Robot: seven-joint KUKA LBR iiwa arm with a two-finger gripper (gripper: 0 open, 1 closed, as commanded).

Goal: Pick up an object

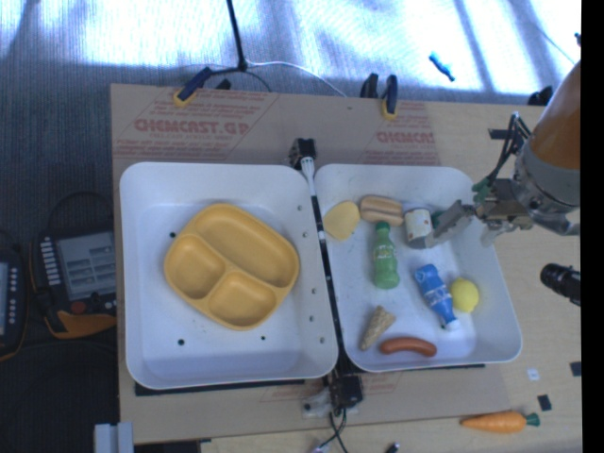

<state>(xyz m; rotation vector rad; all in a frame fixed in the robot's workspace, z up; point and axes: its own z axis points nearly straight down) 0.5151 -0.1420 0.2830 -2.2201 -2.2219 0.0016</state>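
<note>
The right bin (491,347) holds several toy foods: a yellow round piece (342,219), a hot dog (381,208), a small white cylinder (417,223), a green bottle (383,256), a blue bottle (435,293), a lemon (464,294), an ice cream cone (377,327) and a red sausage (408,347). My gripper (470,225) hangs over the bin's upper right part, just right of the white cylinder. Its fingers are spread, open, with nothing between them. One finger (450,219) is close beside the cylinder.
The left bin (151,347) holds a yellow divided plate (231,265). A toy carrot (495,423) lies on the bench in front of the right bin. Clamps (389,94) sit at the board's back edge.
</note>
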